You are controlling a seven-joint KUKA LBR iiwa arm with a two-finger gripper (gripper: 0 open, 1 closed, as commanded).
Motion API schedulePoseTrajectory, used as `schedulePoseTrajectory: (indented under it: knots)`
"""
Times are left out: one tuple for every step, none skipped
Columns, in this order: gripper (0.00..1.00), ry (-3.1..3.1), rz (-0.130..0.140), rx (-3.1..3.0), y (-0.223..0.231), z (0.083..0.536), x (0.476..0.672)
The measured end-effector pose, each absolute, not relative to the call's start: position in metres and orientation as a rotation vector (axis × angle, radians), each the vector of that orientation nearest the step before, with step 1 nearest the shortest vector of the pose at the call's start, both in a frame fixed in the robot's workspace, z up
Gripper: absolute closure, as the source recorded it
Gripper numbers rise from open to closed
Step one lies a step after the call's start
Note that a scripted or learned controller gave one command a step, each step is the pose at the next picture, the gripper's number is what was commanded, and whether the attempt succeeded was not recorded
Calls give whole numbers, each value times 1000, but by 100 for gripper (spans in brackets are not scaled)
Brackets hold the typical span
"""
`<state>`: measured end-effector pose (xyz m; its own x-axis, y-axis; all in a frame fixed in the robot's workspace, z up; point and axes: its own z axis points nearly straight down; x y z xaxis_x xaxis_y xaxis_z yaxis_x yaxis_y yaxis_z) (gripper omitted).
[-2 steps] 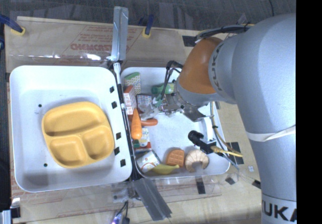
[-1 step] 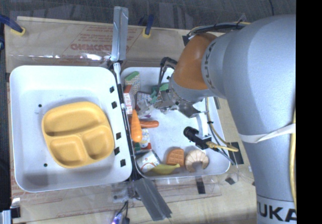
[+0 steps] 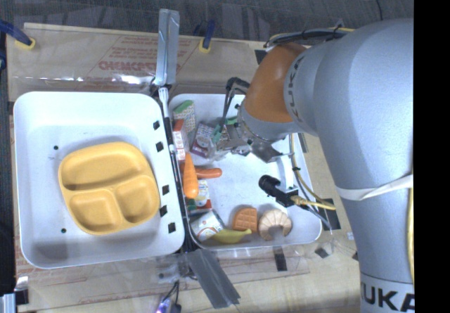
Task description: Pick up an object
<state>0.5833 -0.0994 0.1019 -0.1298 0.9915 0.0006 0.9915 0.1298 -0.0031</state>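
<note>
We see two shallow white plastic bins side by side on the bench: the left bin [image 3: 35,164] holds a yellow three-compartment plastic tray [image 3: 107,185] lying flat near its middle, and the right bin [image 3: 309,231] holds a scatter of small toy foods. The grey arm with its orange band [image 3: 271,90] reaches in over the right bin's far right corner, and its gripper [image 3: 223,137] hangs low over the far half of that bin, just beside a small crumpled purple-and-white packet [image 3: 204,139]; we cannot tell from this angle how the gripper is set, nor whether it touches the packet. Along the right bin's left wall lies an orange plastic carrot [image 3: 190,176], its long axis running from far to near, parallel to that wall, narrow end toward the far edge. Just right of it a small red sausage-shaped piece [image 3: 209,173] lies crosswise, pointing toward the bin's right wall. A red-and-white carton [image 3: 178,137] lies against the left wall farther back. Along the near edge we see a yellow banana [image 3: 232,236] lying left to right, a brown waffle-like biscuit [image 3: 245,219] and a pale tan bread roll [image 3: 274,223] touching it on the right.
</note>
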Motion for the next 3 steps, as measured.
schedulePoseTrajectory:
  knots:
    - [100, -2484, 6, -1913, -99, 96, 567]
    - [100, -2301, 2, -2137, -77, 202, 585]
    - [0, -2300, 2, -2136, -77, 202, 585]
